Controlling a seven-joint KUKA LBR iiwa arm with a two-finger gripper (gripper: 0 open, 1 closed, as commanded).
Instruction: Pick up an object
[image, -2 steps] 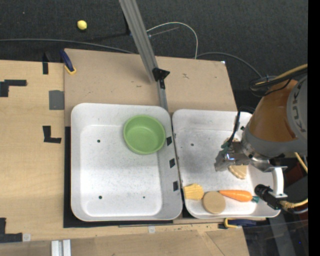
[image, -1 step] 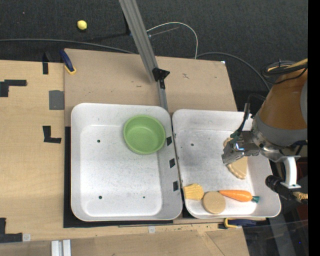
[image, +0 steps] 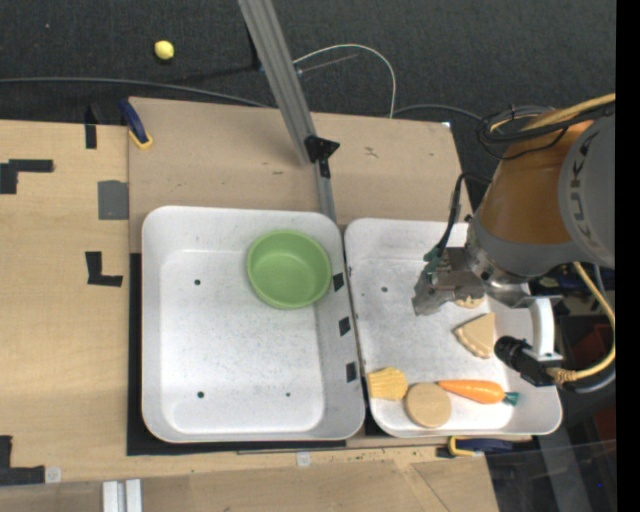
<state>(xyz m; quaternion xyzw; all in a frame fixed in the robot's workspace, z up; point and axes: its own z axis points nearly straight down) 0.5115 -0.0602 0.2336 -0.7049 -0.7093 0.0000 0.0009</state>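
Note:
My gripper (image: 436, 297) hangs over the middle of the right bin (image: 390, 260), pointing down, with a tan object peeking out beside it at its right. Just right of that lies a pale wedge-shaped piece (image: 478, 336). Along the bin's front edge sit a yellow ridged piece (image: 388, 383), a round tan cookie (image: 428, 405) and an orange carrot (image: 474, 392). A green bowl (image: 289, 268) rests in the back right part of the left bin (image: 200, 400).
A grey metal pole (image: 285, 85) slants down from the top to the gap between the bins. Cables loop behind the right bin. A small yellow ball (image: 164, 49) lies on the dark floor beyond the bench.

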